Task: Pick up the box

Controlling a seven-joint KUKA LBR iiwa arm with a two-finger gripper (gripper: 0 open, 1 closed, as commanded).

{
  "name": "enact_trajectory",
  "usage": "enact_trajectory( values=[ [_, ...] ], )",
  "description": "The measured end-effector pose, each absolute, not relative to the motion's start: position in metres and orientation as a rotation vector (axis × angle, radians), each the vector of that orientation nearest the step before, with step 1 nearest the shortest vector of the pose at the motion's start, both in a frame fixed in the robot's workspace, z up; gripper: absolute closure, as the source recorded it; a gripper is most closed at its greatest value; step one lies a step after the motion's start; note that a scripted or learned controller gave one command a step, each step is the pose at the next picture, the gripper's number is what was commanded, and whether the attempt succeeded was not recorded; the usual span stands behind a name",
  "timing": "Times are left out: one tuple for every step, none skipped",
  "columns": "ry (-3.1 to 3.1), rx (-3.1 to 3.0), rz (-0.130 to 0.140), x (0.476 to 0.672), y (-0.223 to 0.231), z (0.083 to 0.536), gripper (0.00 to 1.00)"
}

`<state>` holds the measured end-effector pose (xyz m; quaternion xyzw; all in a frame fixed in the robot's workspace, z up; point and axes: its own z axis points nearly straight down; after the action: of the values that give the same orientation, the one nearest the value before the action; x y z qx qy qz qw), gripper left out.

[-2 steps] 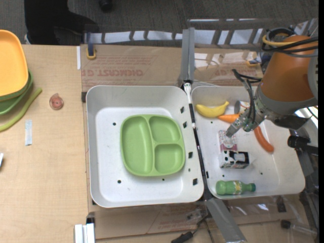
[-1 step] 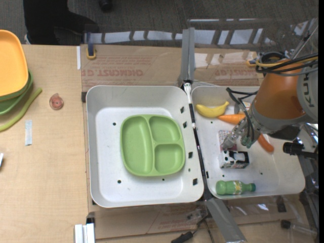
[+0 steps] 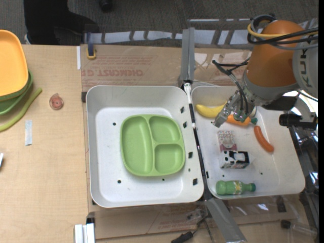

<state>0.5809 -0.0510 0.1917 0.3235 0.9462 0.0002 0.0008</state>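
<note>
Upper right, the gripper (image 3: 234, 111) is hovering over a carrot (image 3: 237, 119); its state is unclear. The right bin (image 3: 293, 186) is holding the box (image 3: 235, 159), banana (image 3: 210, 110) and bottle (image 3: 234, 187); the left bin (image 3: 101, 186), a green tray (image 3: 152, 145).

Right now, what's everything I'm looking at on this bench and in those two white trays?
Bins: two, white, side by side on the bench.
Divided plate: one, green, left bin.
Banana: one, yellow, right bin, top.
Carrot: one, orange, right bin.
Box: one, black and white, right bin, middle.
Packet: one, pale, just above the box.
Bottle: one, green, right bin, lying at the near edge.
Plates: stacked, orange on green, bench's left.
Arm: one, grey and orange; gripper beside the banana.
</note>
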Motion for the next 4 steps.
enact_trajectory(
  values=[
    [2.589,1.782,-0.003,0.558,-0.043,0.191,1.0],
    [2.718,1.578,-0.002,0.547,-0.104,0.144,1.0],
    [2.72,1.544,0.007,0.584,-0.108,0.101,1.0],
    [2.712,1.584,-0.002,0.54,-0.068,0.191,1.0]
  ],
)
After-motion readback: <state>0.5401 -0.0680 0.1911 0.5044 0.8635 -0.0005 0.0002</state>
